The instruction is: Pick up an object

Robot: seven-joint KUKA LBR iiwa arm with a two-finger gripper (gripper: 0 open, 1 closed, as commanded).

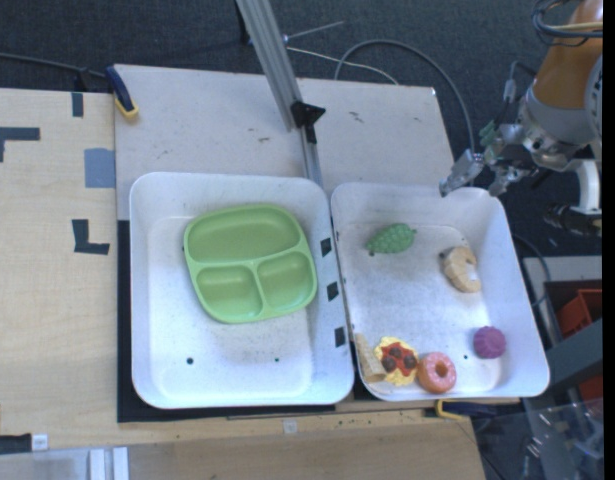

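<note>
The right bin (507, 233) holds a green leafy toy (391, 238), a tan pastry (461, 268), a purple ball (489, 342), a pink donut (436, 372) and a pizza slice (392, 360). My gripper (479, 180) hangs over the bin's far right corner, above the rim. It is open with nothing between its fingers. It is well clear of every object; the pastry lies closest, below it in the view.
The left bin (152, 298) carries a green divided plate (251, 262). A metal pole (272, 43) slants down to the gap between the bins at the back. Cables run behind the right bin.
</note>
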